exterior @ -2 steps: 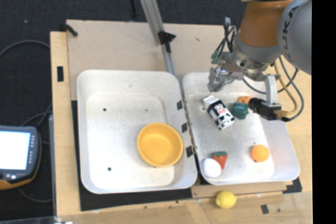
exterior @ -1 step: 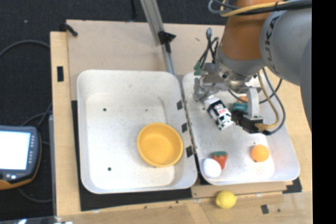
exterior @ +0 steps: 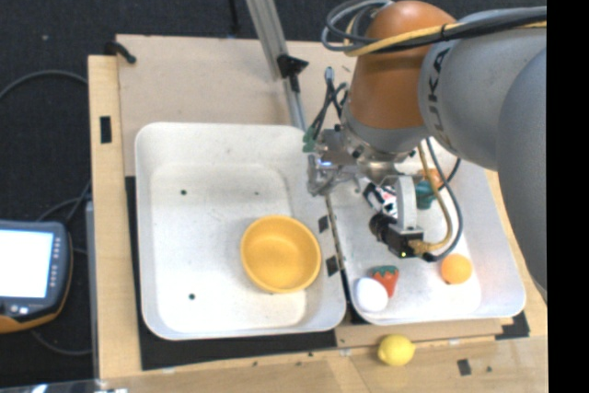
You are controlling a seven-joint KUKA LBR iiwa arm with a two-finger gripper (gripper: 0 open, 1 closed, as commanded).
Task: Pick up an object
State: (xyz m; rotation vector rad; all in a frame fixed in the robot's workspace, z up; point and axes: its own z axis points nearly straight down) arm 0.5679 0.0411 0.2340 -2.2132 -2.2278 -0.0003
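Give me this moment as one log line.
left bin: bowl | right bin: white egg, red toy, orange ball | bench: lemon | gripper: over the bins' shared edge

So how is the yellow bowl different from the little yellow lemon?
The bowl is much bigger than the lemon. The bowl is hollow and open on top; the lemon is a solid lump. The bowl sits in the left bin; the lemon lies on the bench outside both bins. Both are yellow.
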